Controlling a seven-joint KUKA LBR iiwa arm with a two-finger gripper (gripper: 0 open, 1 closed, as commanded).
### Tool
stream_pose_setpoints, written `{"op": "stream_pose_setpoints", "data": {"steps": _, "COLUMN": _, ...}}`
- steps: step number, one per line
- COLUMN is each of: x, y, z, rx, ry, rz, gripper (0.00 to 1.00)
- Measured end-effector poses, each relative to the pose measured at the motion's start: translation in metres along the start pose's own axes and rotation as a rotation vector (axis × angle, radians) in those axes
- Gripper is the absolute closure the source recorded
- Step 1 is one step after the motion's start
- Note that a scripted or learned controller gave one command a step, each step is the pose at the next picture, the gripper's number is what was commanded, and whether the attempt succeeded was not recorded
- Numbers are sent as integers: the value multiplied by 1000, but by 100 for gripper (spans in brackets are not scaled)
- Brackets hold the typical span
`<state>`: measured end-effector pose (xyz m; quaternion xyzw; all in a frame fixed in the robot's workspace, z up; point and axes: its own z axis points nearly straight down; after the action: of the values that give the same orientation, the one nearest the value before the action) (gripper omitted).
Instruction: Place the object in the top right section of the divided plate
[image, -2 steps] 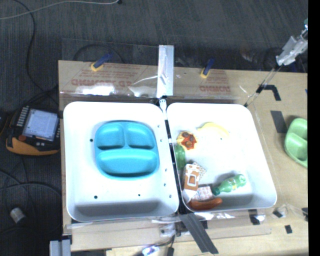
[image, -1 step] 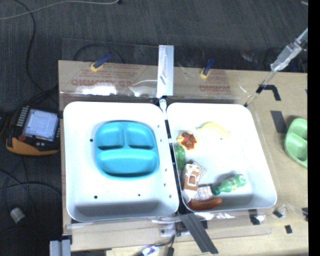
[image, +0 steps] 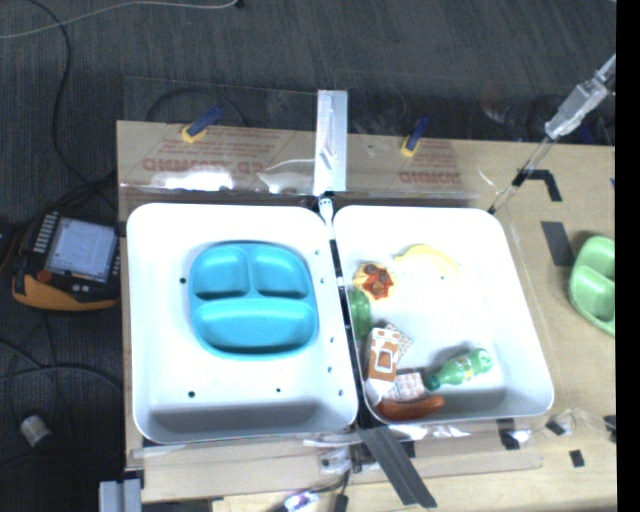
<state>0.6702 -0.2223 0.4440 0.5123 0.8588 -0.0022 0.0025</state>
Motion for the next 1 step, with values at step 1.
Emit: {"op": "stream_pose_setpoints", "data": {"steps": 1, "x": 0, "y": 0, "z": 0, "rx": 0, "ry": 0, "rz": 0, "gripper": 0}}
